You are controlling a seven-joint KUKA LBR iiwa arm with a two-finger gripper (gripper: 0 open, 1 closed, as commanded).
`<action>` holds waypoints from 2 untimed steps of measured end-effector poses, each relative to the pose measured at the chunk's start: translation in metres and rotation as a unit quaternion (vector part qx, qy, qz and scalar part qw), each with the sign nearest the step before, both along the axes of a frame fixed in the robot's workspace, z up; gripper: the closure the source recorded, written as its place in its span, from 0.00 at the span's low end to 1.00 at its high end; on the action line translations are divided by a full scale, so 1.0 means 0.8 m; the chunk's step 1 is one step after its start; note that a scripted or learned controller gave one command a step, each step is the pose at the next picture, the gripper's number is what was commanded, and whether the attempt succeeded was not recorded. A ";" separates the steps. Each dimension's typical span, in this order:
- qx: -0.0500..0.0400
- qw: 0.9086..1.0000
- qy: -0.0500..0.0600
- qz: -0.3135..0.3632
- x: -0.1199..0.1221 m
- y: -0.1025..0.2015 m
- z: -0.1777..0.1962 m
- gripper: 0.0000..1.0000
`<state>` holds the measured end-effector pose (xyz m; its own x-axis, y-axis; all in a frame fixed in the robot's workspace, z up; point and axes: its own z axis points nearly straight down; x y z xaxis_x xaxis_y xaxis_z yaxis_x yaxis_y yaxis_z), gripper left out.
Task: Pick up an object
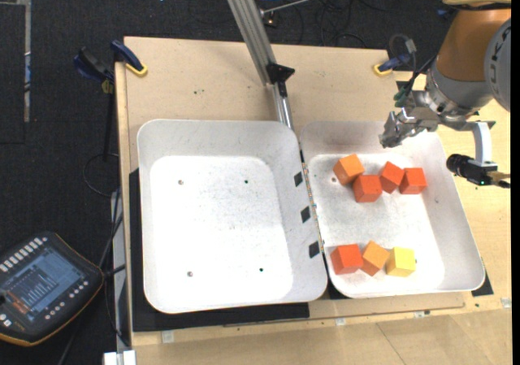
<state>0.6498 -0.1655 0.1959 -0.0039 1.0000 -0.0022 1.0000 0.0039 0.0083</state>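
Gripper (pixel 392 134) above right bin's (pixel 455 225) far edge, seven blocks inside in two clusters, left bin (pixel 154 193) beside it

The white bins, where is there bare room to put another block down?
The left bin has a bare floor from rim to rim. In the right bin, there is a free strip between the upper blocks and the lower row, plus a patch by the divider. It's crowded near the top, where the claw hangs above the upper blocks.

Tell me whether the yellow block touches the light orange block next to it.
Touching. The camera view shows the yellow block pressed against the light orange block with no white bin floor between them.
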 end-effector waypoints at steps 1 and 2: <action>0.000 1.000 0.001 0.000 0.002 0.000 0.055 1.00; 0.002 1.000 0.002 0.002 0.015 0.074 0.063 1.00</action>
<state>0.6621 -0.1067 0.2465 -0.0084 1.0000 0.0014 1.0000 0.0084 0.0036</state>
